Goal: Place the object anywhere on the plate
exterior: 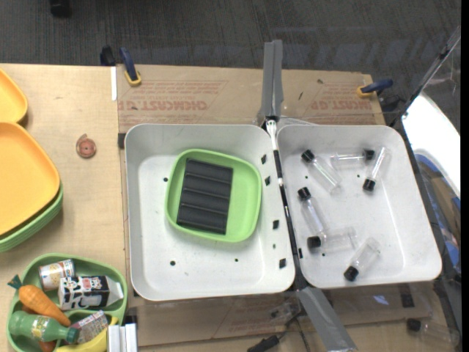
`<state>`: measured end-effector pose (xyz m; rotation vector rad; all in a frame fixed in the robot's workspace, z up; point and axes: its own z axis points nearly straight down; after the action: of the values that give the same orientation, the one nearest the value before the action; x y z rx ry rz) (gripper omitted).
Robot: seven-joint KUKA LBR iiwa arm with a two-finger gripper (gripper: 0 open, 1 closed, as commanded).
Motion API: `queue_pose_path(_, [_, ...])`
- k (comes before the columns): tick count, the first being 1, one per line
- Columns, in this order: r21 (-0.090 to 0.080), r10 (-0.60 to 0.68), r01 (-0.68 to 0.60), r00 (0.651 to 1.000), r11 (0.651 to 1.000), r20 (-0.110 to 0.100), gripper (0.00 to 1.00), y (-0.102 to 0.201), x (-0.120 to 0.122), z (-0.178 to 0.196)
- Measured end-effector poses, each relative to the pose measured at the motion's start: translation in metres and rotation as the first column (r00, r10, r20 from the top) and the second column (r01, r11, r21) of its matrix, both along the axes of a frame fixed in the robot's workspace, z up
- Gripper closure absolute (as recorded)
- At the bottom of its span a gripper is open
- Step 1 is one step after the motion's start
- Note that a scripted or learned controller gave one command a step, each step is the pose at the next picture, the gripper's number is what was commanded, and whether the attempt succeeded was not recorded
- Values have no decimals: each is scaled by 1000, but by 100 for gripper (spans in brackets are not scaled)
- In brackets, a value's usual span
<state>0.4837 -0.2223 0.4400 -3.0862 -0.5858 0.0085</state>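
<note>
A green square plate (pixel 249 189) lies in the left white bin (pixel 146 218). On the plate rests a black ribbed rectangular block (pixel 205 195). The right white bin (pixel 410 226) holds several clear plastic tubes with black caps, among them one at the back (pixel 318 169), one near the middle (pixel 312 208) and one at the front right (pixel 362 259).
Orange and green plates (pixel 26 189) are stacked at the left on the wooden table. A green bowl (pixel 62 303) of toy food sits at the front left. Clamps (pixel 130 72) hold cardboard behind the bins. A metal divider bar (pixel 272 79) stands between the bins.
</note>
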Motion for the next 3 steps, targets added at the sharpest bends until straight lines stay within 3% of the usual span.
queue_pose_path(1, [-1, -142, 142, 990, 990, -2, 0, 0, -5, -1])
queue_pose_path(3, [-2, -170, 170, 985, 985, 1, 0, 0, 7, 0])
